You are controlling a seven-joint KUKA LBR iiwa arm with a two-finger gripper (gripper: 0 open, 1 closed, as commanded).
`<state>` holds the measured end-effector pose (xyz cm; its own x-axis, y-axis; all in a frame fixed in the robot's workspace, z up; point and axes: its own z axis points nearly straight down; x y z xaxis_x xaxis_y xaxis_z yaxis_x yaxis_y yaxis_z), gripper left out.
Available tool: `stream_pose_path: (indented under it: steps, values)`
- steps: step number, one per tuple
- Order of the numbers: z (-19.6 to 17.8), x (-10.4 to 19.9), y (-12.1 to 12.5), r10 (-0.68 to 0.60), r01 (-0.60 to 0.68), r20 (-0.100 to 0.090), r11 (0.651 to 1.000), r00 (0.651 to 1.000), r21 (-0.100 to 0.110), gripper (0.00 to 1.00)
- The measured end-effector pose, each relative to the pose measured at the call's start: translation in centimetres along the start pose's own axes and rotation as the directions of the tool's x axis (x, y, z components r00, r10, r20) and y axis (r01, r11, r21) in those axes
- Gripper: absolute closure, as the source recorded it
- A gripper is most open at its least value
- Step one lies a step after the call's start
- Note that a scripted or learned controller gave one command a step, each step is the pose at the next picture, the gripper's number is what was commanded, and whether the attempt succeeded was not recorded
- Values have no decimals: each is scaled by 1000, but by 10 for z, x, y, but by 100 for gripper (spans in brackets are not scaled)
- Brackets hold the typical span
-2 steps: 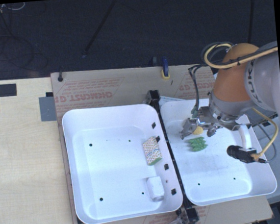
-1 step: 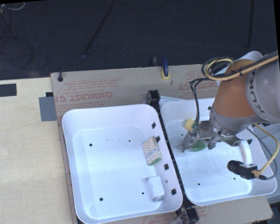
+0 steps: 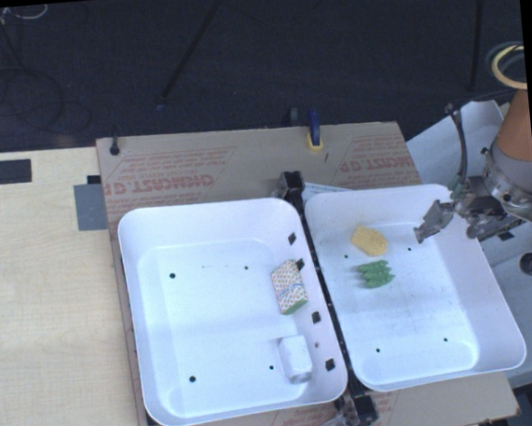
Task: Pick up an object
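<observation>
In the right bin (image 3: pixel 485 345), a yellow lump (image 3: pixel 370 240) lies near the back, with a small green piece (image 3: pixel 376 274) just in front of it. The left bin (image 3: pixel 171 394) holds a patterned block (image 3: pixel 290 286) against its right wall and a white block (image 3: pixel 295 356) near its front right corner. My gripper (image 3: pixel 449 230) hangs over the right bin's right side, to the right of the yellow lump and apart from it. Its fingers are spread open with nothing between them.
The two bins meet at a black-clipped divider (image 3: pixel 312 278) on a brown cardboard sheet (image 3: pixel 206 171). The arm's orange band (image 3: pixel 520 127) stands at the right edge. A light wooden bench top (image 3: pixel 43 322) lies to the left.
</observation>
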<state>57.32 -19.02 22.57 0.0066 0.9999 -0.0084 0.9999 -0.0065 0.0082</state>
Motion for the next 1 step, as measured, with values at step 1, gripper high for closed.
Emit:
stream_pose_path:
  steps: [1]
  values:
    - [-4,4,-2,-4,4,-8,1000,1000,11,100]
